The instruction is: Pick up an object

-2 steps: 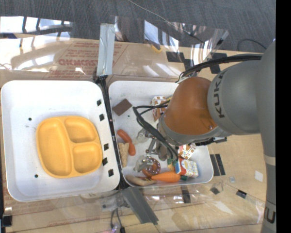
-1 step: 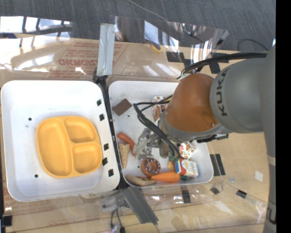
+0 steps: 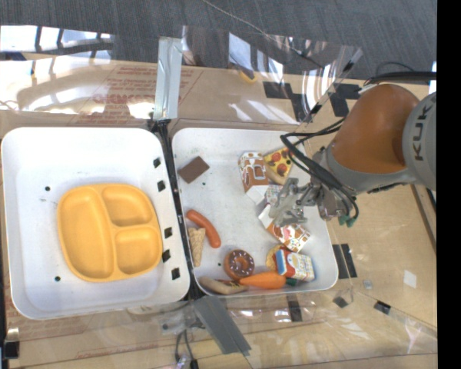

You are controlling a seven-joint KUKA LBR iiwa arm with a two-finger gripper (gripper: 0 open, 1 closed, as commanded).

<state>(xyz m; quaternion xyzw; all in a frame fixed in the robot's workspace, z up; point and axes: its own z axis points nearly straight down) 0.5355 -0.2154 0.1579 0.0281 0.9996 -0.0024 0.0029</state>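
The gripper point(image 3: 286, 204) is lowered into the right bin point(image 3: 215, 141) among small cartons; whether the jaws are spread cannot be told. A glossy donut point(image 3: 238, 264), sausage point(image 3: 203, 227), carrot point(image 3: 263, 280) and brown square point(image 3: 193, 169) are scattered nearby. A yellow sectioned tray point(image 3: 107, 231) is seen in the left bin point(image 3: 31, 148).

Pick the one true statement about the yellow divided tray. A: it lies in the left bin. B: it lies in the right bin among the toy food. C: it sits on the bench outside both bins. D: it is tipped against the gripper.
A: the yellow divided tray lies flat in the left bin, while the toy food, such as the carrot and doughnut, is in the right bin.
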